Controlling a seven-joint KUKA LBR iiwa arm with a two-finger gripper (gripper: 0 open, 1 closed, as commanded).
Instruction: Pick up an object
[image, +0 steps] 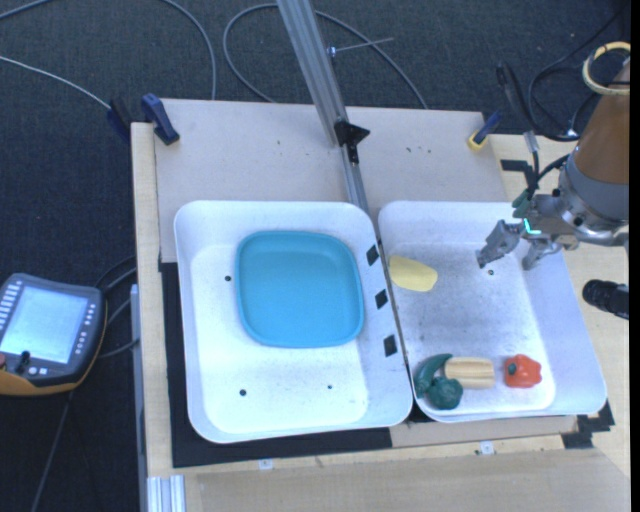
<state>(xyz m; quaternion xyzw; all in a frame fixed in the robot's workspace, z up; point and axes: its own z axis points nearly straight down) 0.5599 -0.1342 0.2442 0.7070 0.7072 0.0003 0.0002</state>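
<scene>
Down at the near edge of the right bin (575, 330) lie a green pepper (438, 381), a tan block (470, 372) and a red pepper (521, 371) in a row. Farther back, a yellow piece (412, 273) sits by the left wall. Above the bin's far right, the claw (512, 252) hangs with its fingers spread, nothing between them. Next door, a blue plate (299, 288).

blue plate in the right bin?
No. The blue plate lies in the left bin; the right bin holds the small food items.
</scene>
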